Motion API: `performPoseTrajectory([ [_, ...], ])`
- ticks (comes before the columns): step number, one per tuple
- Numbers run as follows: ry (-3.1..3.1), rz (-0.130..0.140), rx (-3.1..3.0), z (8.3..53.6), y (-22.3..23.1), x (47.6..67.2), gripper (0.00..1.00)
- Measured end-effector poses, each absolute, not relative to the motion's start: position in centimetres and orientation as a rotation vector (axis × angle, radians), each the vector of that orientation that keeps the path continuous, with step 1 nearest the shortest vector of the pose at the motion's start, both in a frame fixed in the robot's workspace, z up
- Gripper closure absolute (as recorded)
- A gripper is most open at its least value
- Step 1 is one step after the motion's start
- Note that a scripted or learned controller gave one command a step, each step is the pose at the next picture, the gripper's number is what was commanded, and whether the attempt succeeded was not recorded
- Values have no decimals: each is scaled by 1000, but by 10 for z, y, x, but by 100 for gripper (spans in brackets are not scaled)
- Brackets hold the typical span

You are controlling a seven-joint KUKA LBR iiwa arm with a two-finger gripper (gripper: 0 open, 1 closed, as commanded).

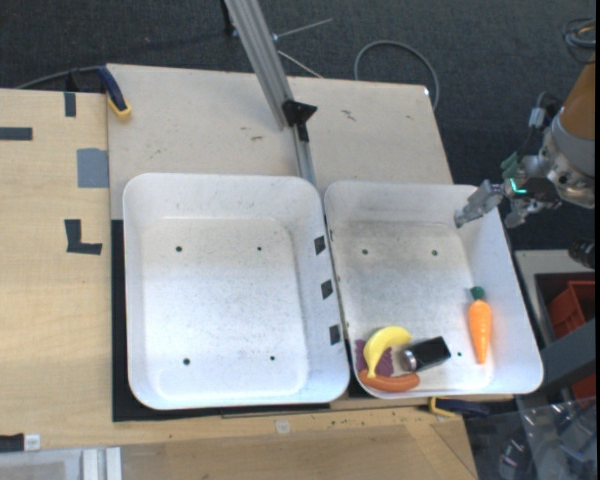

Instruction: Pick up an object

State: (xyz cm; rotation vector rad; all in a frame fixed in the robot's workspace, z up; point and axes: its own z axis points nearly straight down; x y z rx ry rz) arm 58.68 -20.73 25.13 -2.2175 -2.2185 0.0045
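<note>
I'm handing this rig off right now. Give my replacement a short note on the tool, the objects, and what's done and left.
Tool: above the right bin's far right corner, holding nothing.
Objects: all at the right bin's near end. Carrot lies along the right wall; banana, black block and a red piece are clustered at the near edge.
Done: nothing picked.
Left: descend, grasp one object and lift; the carrot looks easiest.

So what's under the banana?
The banana lies on a purple thing and a red thing, beside a black block. Only their edges peek out; the covered parts can't be seen.
</note>
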Motion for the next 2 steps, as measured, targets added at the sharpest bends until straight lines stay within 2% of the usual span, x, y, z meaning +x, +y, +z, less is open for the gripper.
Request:
performPoseTrajectory([
  [1,-2224,2,-2219,254,-207,588,0],
  [2,-2220,6,-2217,203,-198,591,0],
])
